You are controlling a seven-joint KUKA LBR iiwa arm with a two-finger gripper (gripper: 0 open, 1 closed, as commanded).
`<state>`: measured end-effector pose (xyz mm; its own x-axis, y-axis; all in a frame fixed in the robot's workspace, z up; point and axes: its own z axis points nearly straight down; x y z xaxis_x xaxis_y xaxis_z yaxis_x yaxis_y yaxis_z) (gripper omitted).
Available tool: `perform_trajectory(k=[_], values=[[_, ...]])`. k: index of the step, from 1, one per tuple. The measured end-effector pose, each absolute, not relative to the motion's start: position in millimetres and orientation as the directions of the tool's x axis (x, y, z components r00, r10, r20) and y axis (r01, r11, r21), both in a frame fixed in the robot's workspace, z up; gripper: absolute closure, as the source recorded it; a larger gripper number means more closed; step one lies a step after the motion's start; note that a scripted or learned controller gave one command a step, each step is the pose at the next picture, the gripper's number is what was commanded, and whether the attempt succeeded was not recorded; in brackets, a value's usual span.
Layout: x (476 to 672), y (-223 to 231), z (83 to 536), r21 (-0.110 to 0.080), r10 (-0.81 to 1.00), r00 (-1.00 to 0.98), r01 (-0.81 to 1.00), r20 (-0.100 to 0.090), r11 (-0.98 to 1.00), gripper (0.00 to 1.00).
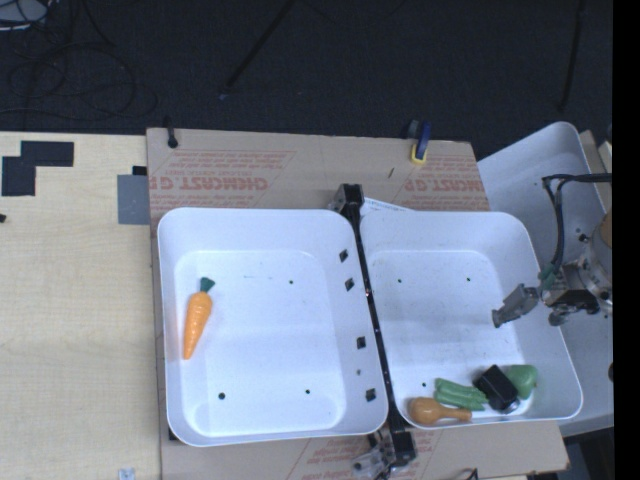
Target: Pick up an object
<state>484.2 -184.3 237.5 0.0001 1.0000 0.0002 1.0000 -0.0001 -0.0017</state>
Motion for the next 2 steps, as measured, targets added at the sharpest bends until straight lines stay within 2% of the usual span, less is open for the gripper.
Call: perform_trajectory(k=[1,2], values=[[566.4,-128.2,198.8,0.0,1.0,-0.007,1.0,0.001,0.007,0.0],[641.6,-92.7,149.2,0.0,1.0,-0.006,1.0,0.001,0.006,0.0]])
